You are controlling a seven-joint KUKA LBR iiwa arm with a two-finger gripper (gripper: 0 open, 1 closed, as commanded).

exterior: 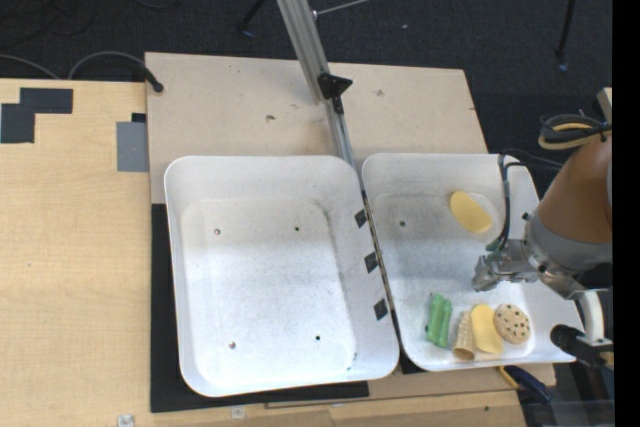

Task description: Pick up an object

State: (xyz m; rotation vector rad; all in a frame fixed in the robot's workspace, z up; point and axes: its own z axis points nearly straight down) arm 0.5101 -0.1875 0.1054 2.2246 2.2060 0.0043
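Note:
The right bin [420, 190] holds a yellow oval piece [470, 211] near its back right. Along its front lie a green block [439, 319], a yellow wedge with a tan cone end [479, 331] and a round speckled cookie [512, 323]. My gripper [490, 275] hangs low over the right side of this bin, between the yellow oval and the cookie, just above the cookie group. Nothing shows between its fingertips. The grey arm with the orange band [580, 200] comes in from the right and covers the bin's right rim.
The left bin [200, 215] sits beside the right one, joined by black clips [371, 261] along the shared wall. A slanted aluminium bar [300, 25] rises behind the bins. Pale wooden bench top [70, 265] lies to the left.

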